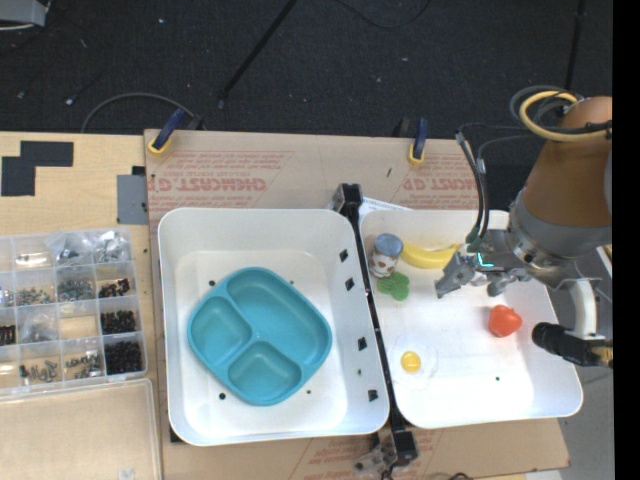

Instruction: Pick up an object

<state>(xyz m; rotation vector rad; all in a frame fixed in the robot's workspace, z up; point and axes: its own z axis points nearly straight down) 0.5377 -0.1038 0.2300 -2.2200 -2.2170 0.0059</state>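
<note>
The right bin (540,393) holds a yellow banana (428,256), a small can with a blue lid (385,253), a green toy (398,287), a fried-egg toy (411,361) and a red toy (504,320). My gripper (472,282) hangs over the upper middle of this bin, just right of the banana's end and up-left of the red toy. Its fingers (447,282) are spread open with nothing between them.
The left bin (180,238) holds a teal divided plate (260,335). A black divider strip (362,298) runs between the bins. A clear parts organizer (68,308) sits at the far left. Clamps (418,140) hold the cardboard at the back.
</note>
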